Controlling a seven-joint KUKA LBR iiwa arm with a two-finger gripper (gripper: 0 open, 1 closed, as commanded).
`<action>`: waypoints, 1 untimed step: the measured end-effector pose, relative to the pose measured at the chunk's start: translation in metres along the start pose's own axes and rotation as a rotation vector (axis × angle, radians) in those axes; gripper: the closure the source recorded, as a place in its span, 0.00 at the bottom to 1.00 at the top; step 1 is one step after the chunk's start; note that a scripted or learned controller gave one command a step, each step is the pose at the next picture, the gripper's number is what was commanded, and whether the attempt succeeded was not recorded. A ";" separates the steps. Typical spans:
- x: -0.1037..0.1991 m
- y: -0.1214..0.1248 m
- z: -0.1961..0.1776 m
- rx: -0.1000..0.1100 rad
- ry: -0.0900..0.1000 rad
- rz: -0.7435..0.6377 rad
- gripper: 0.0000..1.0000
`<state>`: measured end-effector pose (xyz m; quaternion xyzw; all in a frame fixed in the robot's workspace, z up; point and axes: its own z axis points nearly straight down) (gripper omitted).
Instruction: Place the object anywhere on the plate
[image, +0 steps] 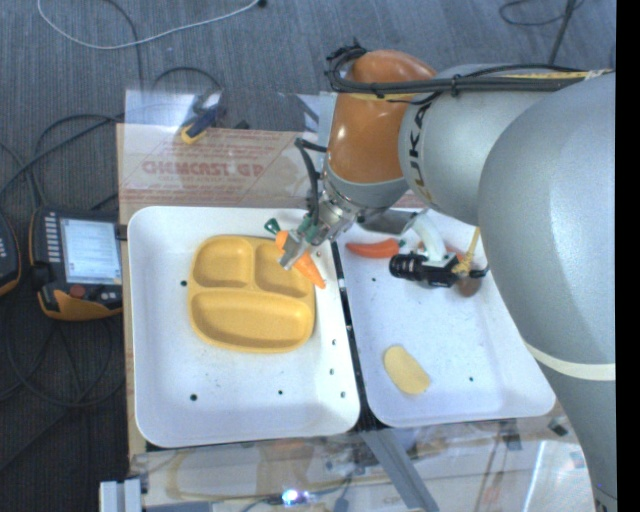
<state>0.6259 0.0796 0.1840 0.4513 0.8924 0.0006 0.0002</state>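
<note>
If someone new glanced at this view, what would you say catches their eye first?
Most striking is the big grey arm with its orange band, reaching in from the right and covering part of the right bin. Its gripper sits over the upper right edge of the yellow divided plate in the left bin, with a small orange carrot at its tip.

We identify the object as a small orange plastic carrot with a green top (300, 252). It lies tilted, green end toward the upper left, at the upper right rim of the yellow moulded plastic plate with three compartments (250, 292). We find the plate lying flat in the left shallow white bin (170, 395), toward its upper middle.
</note>
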 end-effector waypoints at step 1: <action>0.000 0.000 0.000 0.000 -0.001 0.000 0.00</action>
